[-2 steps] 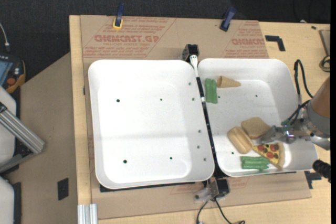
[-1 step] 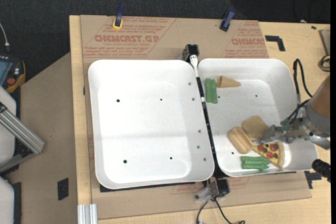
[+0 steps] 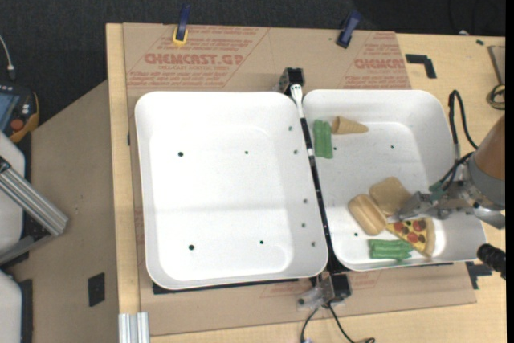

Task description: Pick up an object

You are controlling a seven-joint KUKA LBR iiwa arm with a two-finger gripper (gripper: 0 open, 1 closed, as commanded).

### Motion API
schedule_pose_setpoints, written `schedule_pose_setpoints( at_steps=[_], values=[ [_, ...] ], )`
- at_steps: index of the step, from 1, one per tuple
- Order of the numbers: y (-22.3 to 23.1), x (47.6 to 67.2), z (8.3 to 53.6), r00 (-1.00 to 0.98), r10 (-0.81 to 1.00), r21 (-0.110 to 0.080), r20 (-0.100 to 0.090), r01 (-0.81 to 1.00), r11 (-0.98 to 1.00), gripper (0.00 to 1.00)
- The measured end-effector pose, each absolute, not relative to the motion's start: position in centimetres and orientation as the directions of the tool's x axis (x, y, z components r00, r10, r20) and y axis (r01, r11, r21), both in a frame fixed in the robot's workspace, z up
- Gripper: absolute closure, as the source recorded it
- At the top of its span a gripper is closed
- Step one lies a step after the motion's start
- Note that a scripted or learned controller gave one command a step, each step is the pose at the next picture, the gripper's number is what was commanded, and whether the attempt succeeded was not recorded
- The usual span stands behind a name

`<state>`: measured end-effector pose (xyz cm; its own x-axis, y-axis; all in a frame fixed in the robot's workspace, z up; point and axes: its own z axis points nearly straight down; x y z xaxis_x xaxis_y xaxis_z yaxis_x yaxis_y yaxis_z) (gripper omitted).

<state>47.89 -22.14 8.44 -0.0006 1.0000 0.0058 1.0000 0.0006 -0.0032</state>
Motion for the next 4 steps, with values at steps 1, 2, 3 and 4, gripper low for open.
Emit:
schedule_pose_setpoints(
  at_steps=[1, 2, 3, 4],
  values=[
    [-22.1, 47.9, 8.4, -0.001, 1.0, -0.003, 0.006, 1.0, 0.001, 0.0],
    [-22.1, 47.9, 8.4, -0.001, 1.0, -0.003, 0.006, 1.0, 0.001, 0.0],
    [-22.1, 47.9, 8.4, -0.001, 1.0, -0.003, 0.006, 1.0, 0.001, 0.0],
    [-22.3, 48.0, 9.5, 0.001, 1.0, 0.001, 0.001, 1.0, -0.001, 1.0]
  ],
)
